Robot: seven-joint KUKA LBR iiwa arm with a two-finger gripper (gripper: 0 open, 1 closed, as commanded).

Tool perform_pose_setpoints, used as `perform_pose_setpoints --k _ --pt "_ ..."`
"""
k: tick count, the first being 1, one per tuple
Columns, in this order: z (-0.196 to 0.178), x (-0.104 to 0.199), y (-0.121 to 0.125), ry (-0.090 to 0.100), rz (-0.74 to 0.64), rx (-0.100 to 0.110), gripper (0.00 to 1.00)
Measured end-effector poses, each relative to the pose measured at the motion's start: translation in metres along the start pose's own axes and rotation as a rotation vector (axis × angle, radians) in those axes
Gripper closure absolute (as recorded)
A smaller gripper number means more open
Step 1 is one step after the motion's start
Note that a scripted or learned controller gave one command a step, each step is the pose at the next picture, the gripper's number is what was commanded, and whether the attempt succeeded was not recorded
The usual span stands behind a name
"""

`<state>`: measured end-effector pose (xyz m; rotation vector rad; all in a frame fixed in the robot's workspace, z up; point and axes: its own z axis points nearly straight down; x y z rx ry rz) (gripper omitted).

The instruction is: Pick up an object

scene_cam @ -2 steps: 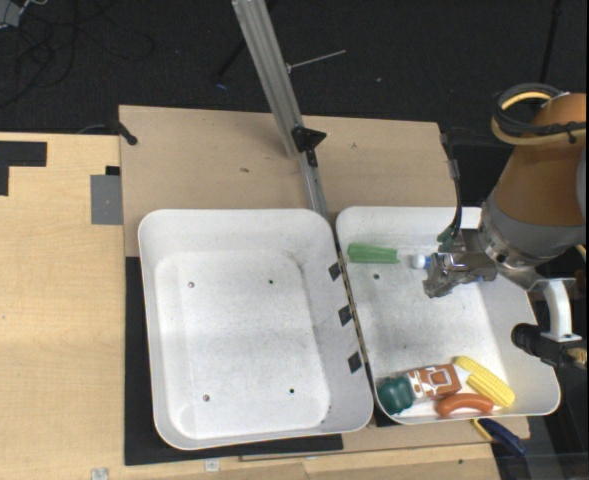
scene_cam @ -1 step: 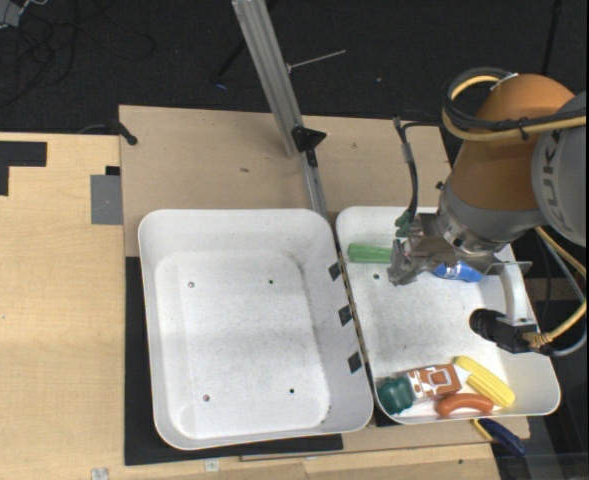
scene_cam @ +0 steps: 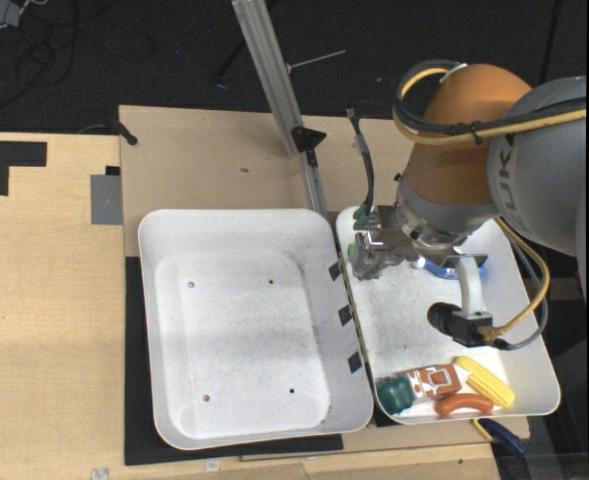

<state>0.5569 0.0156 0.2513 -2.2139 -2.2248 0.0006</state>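
Observation:
My gripper (scene_cam: 376, 256) hangs low over the far left part of the right bin (scene_cam: 404, 298), close to the bin's left wall. A small green thing (scene_cam: 354, 252) shows right beside it at the wall; whether the two touch I cannot tell. A blue object (scene_cam: 440, 266) peeks out from under the wrist. At the bin's near edge lie a dark green object (scene_cam: 396, 394), a white and orange packet (scene_cam: 433, 379), a yellow corn cob (scene_cam: 485, 380) and an orange-red piece (scene_cam: 464, 405).
The left bin (scene_cam: 169, 238) stands beside the right one, with black clips (scene_cam: 346, 315) along the shared wall. A slanted metal rail (scene_cam: 274, 78) rises behind the bins. The arm's black cable fitting (scene_cam: 460, 320) hangs over the right bin's middle.

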Motion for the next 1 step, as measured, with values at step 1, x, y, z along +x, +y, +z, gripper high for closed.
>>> perform_pose_setpoints --k 1 --pt "0.0074 0.0592 0.0203 0.0 0.0 0.001 1.0"
